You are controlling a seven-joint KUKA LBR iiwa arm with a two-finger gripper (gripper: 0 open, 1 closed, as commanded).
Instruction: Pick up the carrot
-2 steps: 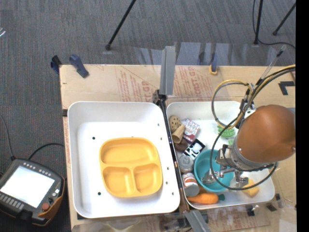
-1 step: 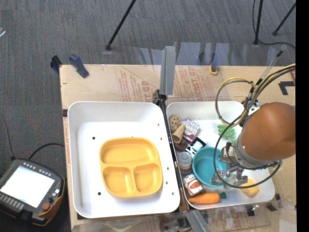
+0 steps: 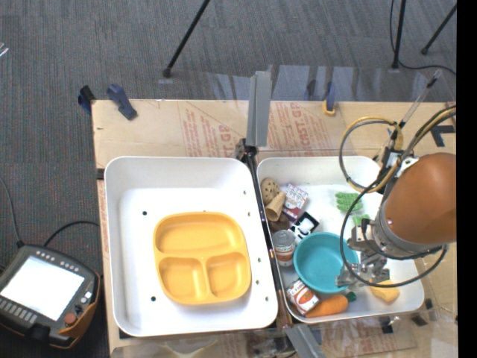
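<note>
The arm's orange band (image 3: 421, 200) bulks over the right bin (image 3: 339, 166), hiding much of that bin's right half, and cables loop above it and blur into the clutter below. The gripper (image 3: 363, 273) hangs beneath the band at the right rim of the teal bowl (image 3: 322, 262), pointing down toward the bin floor; its dark metal parts run together against the bowl's edge, so I cannot tell how the claw stands, and nothing can be made out in its grasp. The carrot (image 3: 328, 306) lies flat just below the bowl, along the bin's near wall, its green end toward the right (nearest the gripper, though apart from it). A red-and-white packet (image 3: 302, 295) sits at the bowl's lower left, touching the carrot's blunt end. A small can (image 3: 283, 247) stands upright just left of the bowl, and above the bowl lies a heap of small things too jumbled to name surely, among them a cookie-like disc (image 3: 269, 188). A green item (image 3: 347, 201) up and right of the bowl is partly covered by the arm, and a yellow wedge (image 3: 386, 293) shows right of the bowl, below the gripper. Well left of the bowl, the left bin (image 3: 130, 181) holds a yellow divided plate (image 3: 201, 258).
</note>
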